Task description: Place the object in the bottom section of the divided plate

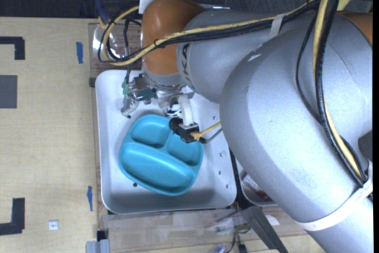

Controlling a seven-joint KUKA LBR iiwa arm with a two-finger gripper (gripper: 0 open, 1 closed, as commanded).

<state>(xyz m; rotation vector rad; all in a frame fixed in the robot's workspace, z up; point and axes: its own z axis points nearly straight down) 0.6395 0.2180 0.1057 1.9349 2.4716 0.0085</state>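
Your end effector [130, 101] hangs at the far end of the white bin [111, 186], just beyond the upper rim of the plate [155, 164]. The wrist above it hides its tip, so you cannot tell how far open it is or whether it holds the object. For the same reason, where the object is stays unclear. The blue plate lies flat in the bin, with two small wells nearest the end effector and one large well at the bottom of the view. That large well is probably your target. It looks bare, so the placing seems not yet done. The grey arm [284, 109] spans the right side, above the bench [47, 145].
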